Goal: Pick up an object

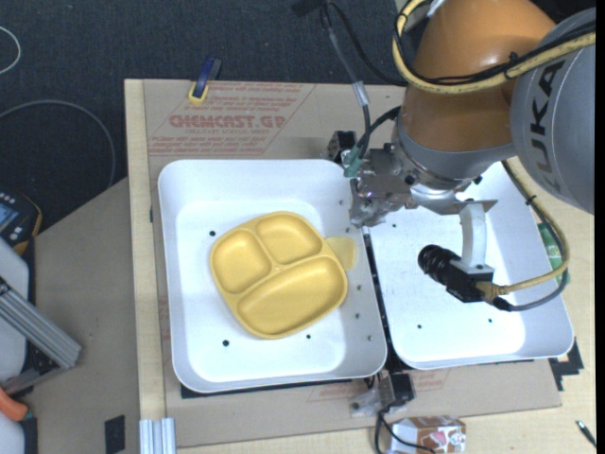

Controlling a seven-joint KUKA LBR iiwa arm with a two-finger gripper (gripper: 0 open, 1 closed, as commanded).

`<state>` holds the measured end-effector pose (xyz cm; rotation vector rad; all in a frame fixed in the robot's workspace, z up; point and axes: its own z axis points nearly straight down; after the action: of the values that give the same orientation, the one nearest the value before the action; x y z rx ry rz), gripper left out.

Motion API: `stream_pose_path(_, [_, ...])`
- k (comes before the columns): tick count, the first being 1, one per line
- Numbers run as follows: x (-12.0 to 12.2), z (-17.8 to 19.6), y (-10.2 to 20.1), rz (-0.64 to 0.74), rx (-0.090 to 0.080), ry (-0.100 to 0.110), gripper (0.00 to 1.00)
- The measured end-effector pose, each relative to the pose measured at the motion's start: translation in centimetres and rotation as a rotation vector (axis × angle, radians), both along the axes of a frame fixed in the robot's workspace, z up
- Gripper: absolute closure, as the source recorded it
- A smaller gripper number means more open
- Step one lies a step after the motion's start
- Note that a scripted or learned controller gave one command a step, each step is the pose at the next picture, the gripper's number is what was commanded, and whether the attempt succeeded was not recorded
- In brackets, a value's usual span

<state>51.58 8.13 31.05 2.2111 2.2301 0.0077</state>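
A yellow divided plate (279,272) with three compartments lies flat in the left white bin (180,206), a little right of its middle. A small pale yellow tab (342,251) sticks out at the plate's upper right edge. My gripper (365,208) hangs under the orange wrist band (473,36), over the ridge between the two bins near their far end. It sits just above and right of the plate's tab, and I cannot say whether it touches anything. Nothing shows held in it.
The right white bin (529,329) lies under the arm. A black cylindrical part (452,272) on a white bracket, with a yellow cable, hangs from the wrist over that bin. Cardboard (236,112) lies beneath the bins, with a blue-yellow clip (202,80) at the back.
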Motion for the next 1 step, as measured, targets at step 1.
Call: stream_pose_path(1, [-3.69,9.96,-4.49,-0.012,-0.001,-0.008,1.0])
